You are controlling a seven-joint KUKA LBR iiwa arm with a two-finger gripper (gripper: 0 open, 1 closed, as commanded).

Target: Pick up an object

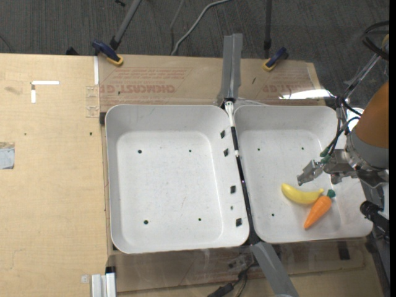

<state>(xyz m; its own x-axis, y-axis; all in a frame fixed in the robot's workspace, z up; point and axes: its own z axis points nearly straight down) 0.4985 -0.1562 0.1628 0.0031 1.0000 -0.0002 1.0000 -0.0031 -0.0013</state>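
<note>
While the gripper [311,173] is hovering with metal fingers spread and gripping nothing, a smooth curved yellow banana [301,194] is lying just below it in the right bin [272,129]. A tapered orange carrot [318,210] is touching the banana's right end.

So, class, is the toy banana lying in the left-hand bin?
No. The banana lies in the right bin, touching the carrot, with the gripper just above it.

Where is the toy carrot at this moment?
The carrot lies in the right bin, near its front right corner, beside the yellow banana and just below the gripper.
</note>
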